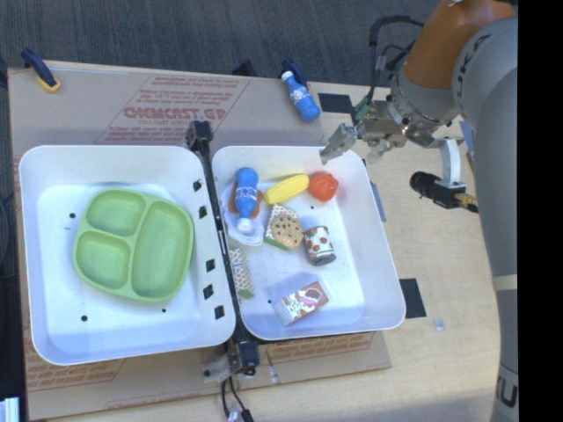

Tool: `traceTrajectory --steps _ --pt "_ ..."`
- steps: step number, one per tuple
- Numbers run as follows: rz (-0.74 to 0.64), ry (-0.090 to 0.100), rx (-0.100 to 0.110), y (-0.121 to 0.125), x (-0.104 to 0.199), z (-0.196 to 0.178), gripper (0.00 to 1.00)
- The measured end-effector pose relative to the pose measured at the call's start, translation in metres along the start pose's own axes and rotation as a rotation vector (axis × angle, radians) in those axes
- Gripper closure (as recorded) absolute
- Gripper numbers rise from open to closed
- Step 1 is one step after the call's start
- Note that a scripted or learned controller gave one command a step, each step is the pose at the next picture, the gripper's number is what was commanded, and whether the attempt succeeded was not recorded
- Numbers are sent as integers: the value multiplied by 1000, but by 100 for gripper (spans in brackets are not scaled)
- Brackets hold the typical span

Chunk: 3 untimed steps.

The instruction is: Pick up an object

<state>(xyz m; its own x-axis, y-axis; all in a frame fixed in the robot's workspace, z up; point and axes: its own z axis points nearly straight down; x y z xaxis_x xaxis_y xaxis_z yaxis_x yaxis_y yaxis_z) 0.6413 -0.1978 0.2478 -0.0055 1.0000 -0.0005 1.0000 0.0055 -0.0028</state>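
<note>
The right bin (380,262) holds several small items: a blue-capped bottle (245,193), a yellow corn cob (287,188), a red tomato-like ball (323,185), a cookie packet (284,229), a small can (319,245), a snack bar (240,273) and a red-and-white packet (304,301). My gripper (354,141) hangs above the bin's far right corner, up and right of the red ball. Its fingers are spread apart with nothing between them.
The left bin (35,262) bears a green divided plate (134,245). A blue clamp (301,96) lies on the cardboard behind the right bin, and a yellow-tipped clamp (40,70) sits at the far left. The arm's black cables run at the right.
</note>
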Motion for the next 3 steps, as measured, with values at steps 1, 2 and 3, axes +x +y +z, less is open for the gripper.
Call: traceTrajectory --steps 1,2,3 --pt "2 2 2 -76 47 149 0" --pt "-5 0 3 -76 47 139 100" --pt "1 0 -3 -125 19 22 100"
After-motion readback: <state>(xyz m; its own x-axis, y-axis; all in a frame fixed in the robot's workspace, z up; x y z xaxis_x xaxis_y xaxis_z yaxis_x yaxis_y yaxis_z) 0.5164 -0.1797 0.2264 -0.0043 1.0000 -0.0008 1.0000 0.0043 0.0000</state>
